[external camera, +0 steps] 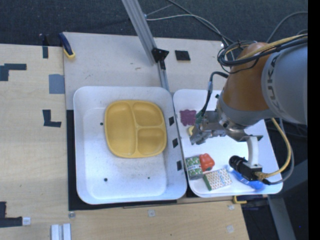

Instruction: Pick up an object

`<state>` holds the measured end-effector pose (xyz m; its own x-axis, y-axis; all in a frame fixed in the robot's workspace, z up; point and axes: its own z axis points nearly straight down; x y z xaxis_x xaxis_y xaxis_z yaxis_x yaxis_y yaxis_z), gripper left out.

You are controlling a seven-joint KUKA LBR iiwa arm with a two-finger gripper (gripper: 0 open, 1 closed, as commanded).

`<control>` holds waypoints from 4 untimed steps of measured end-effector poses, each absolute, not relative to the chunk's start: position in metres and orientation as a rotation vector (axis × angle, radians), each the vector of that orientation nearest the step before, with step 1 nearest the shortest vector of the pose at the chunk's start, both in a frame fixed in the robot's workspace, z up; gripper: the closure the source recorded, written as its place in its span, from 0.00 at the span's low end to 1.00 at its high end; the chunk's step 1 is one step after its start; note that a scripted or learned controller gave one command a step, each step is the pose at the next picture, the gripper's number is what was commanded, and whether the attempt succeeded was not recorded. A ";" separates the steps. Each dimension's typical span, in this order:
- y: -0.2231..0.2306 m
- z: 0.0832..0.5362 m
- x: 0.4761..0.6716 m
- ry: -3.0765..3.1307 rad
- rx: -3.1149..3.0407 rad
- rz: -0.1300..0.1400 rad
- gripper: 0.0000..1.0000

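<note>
My gripper [199, 135] hangs low over the left half of the right bin [265, 149], its dark fingers pointing left. A purple object [188, 116] lies just above it near the bin's left wall. A small yellow piece [191, 131] peeks out right beside the fingertips. Below the gripper sit a green patterned packet [193, 167] and an orange-red object [206, 161]. A checkered card [218, 179] and a blue item [251, 183] rest at the bin's front.
The left bin [90, 149] holds a yellow sectioned plate [135, 128]. A slanted metal pole [142, 26] crosses the bench behind the bins. The arm's orange and grey body covers the right bin's back right part.
</note>
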<state>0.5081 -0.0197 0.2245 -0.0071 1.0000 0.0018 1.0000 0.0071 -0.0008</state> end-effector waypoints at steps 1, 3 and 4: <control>0.040 0.232 0.506 -2.230 -2.210 -0.001 1.00; 0.102 0.221 0.503 -2.223 -2.217 0.005 1.00; 0.102 0.221 0.503 -2.223 -2.217 0.004 0.00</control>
